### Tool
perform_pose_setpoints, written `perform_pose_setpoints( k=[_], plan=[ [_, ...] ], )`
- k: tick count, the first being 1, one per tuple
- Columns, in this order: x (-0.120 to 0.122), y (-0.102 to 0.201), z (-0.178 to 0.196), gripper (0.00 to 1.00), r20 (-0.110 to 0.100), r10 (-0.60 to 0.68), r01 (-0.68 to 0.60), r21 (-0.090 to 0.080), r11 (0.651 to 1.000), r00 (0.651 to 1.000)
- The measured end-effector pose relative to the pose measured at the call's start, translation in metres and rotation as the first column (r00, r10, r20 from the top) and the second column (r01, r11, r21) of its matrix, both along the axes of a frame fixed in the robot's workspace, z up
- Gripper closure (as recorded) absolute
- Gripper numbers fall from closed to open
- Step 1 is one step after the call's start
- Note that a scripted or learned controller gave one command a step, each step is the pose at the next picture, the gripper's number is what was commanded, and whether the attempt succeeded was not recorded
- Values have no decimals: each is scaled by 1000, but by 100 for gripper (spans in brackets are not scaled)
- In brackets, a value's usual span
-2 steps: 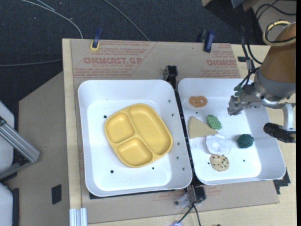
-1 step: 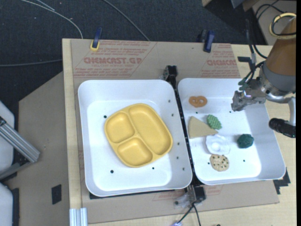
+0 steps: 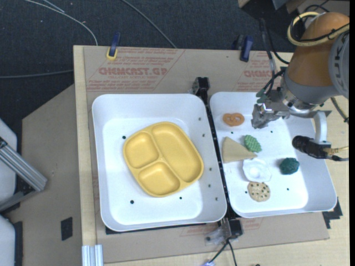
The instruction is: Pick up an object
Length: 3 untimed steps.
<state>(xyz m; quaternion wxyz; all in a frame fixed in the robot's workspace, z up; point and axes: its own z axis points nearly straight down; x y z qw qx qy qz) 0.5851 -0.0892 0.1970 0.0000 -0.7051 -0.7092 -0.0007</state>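
Hovering gripper (image 3: 262, 117) over right bin (image 3: 310, 201) near far edge, beside orange pretzel (image 3: 233, 119); fingers state cannot tell. Nothing held. Step: approach. Green piece (image 3: 252, 143) and cheese wedge (image 3: 237, 151) near bin middle. Next: descend on one, close.

Two shallow white bins sit side by side on one brown board: a left bin (image 3: 105, 165) and a right bin (image 3: 310, 193). The left bin holds one yellow plate (image 3: 162, 158) with three compartments. The right bin holds six small items: one orange pretzel (image 3: 233, 118), one pale wedge (image 3: 236, 150), one green knobbly piece (image 3: 253, 143), one white fried egg (image 3: 255, 170), one speckled cookie (image 3: 258, 191) and one dark green lump (image 3: 288, 165). Two blue clamps grip the board's far edge, a left clamp (image 3: 113, 46) and a right clamp (image 3: 245, 47). One arm (image 3: 316, 54) reaches over the right bin.
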Motion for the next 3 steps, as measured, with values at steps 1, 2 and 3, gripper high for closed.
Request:
perform_pose_setpoints(
  k=[1, 2, 3],
  plan=[
    [6, 54, -4, 100, -2, -1, 1, 0, 1000, 1000],
    [18, 111, -1, 100, 2, -1, 1, 0, 1000, 1000],
    [21, 162, 24, 100, 4, -1, 1, 1, 1000, 1000]
  ],
)
